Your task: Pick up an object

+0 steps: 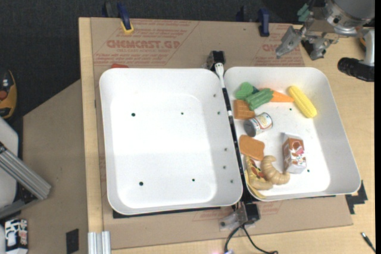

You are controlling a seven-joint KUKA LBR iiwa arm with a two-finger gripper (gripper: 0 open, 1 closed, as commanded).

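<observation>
The arm is reaching in at the upper right, its gripper (302,44) hanging above the bench just beyond the far rim of the right bin (339,128). The two fingers are standing spread apart, with nothing between them.

All the objects are lying in the right bin, and the left bin (161,140) is sitting alongside it, the two touching along their shared edge. Taking the right bin as the landmark: a yellow toy corn cob (302,101) is lying near its far side, tilted, closest to the gripper yet well apart from it. Just beside the corn, toward the left bin, an orange carrot (278,96) is lying flat, its end meeting a green toy vegetable (253,95) that is resting near the bin's far left corner. Below the green piece, an orange-brown block (241,110) is sitting against the left wall of the bin. A small can (261,122) is lying on its side just beside that block, toward the bin's middle. Nearer the front, a second orange-brown slab (252,147) is resting by the left wall, and a tan croissant (274,171) is curling near the front left corner, over a yellowish item that cannot be made out. A small brown carton (294,154) is standing to the croissant's right, in the bin's front half.
</observation>
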